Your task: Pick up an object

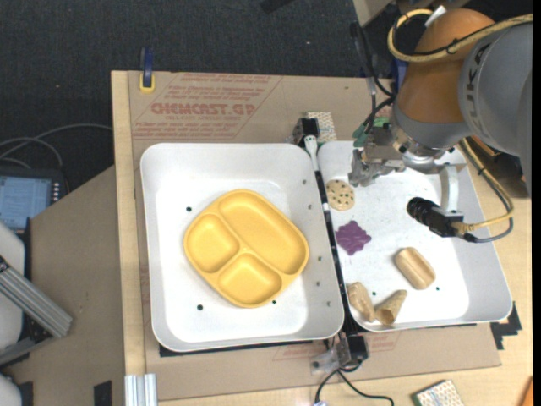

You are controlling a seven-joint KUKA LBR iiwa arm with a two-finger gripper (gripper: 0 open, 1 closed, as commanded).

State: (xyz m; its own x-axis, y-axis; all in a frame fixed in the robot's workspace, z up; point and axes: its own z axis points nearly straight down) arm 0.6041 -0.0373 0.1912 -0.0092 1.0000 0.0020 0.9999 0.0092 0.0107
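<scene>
My gripper (pixel 365 167) hangs low over the far left corner of the right bin (pixel 473 303), under the grey and orange arm. Just below and left of it lies a round beige cracker with holes (pixel 340 194), close to the gripper but apart from it. A purple flat piece (pixel 352 237) lies nearer the front by the bin's left wall. A tan cylinder (pixel 414 267) rests in the middle, and two cone-shaped tan pieces (pixel 362 299) (pixel 391 306) lie at the front left.
The left bin (pixel 169 176) holds a yellow divided plate (pixel 245 247). A black cable fitting (pixel 433 216) hangs from the arm over the right bin. The divider between the bins (pixel 325 218) runs right beside the cracker.
</scene>
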